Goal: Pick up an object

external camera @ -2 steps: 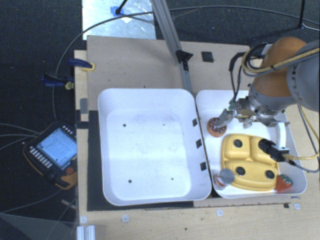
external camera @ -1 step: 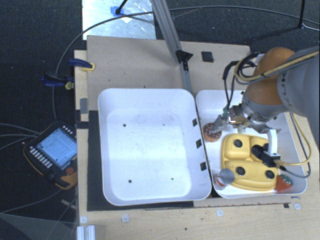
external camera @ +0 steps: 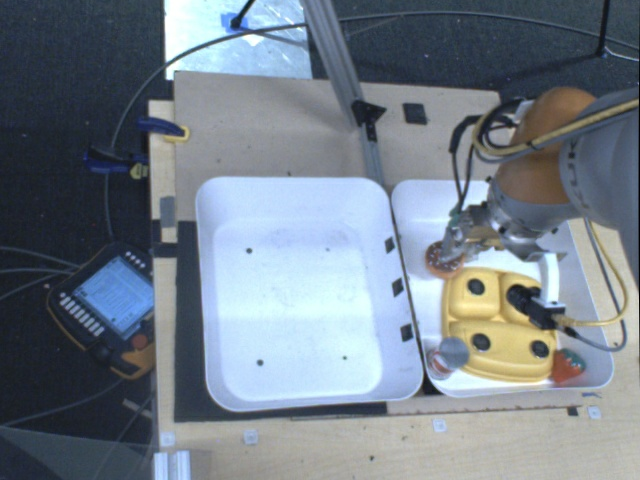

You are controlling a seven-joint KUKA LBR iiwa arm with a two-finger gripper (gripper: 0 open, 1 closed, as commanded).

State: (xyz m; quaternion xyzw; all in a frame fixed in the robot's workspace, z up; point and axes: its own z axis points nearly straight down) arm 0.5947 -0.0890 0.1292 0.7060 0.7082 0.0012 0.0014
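Camera view: the gripper (external camera: 452, 249) hangs low in the right bin (external camera: 418, 208), over a small brown ring (external camera: 440, 259); its grip cannot be made out. Just beside lie a yellow toy (external camera: 492, 328), a grey lump (external camera: 453, 351) and a red piece (external camera: 568, 365).

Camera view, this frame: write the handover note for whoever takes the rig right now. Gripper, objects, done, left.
Gripper: low in the right bin, over a small brown round object; grasp not visible.
Objects: yellow toy with black parts at the right bin's centre, grey piece at its near-left corner, red-orange piece at its near-right corner.
Left bin: beside it, to the left.
Done: approach.
Left: confirm a grasp, lift.
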